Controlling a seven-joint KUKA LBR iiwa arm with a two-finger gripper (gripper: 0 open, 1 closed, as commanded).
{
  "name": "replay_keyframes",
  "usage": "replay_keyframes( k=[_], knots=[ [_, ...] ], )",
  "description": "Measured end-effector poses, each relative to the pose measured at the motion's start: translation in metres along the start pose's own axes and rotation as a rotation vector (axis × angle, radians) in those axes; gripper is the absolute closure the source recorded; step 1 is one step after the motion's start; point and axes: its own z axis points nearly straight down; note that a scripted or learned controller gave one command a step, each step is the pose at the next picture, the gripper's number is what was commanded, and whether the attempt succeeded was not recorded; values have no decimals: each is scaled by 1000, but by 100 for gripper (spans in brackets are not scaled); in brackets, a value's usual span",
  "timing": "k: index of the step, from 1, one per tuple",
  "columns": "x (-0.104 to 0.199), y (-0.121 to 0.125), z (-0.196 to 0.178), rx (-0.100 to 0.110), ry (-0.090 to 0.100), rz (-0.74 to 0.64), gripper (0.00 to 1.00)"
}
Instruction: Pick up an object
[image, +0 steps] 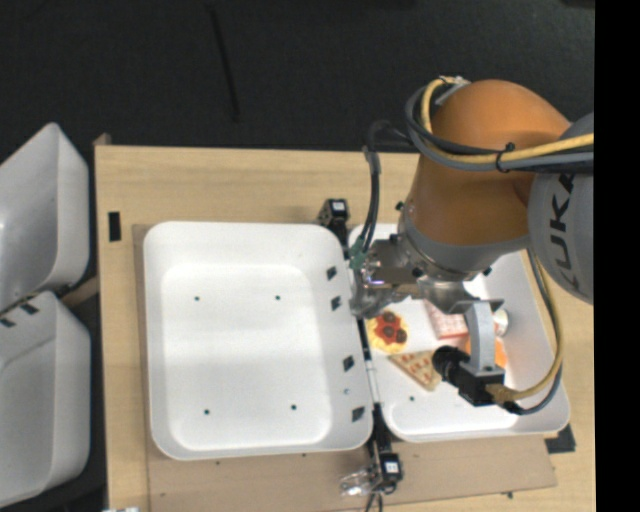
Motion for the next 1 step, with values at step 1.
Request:
replay_keyframes(
  k=[1],
  knots=[
    [77,25,-117,-12,4,-8,100]
  ],
)
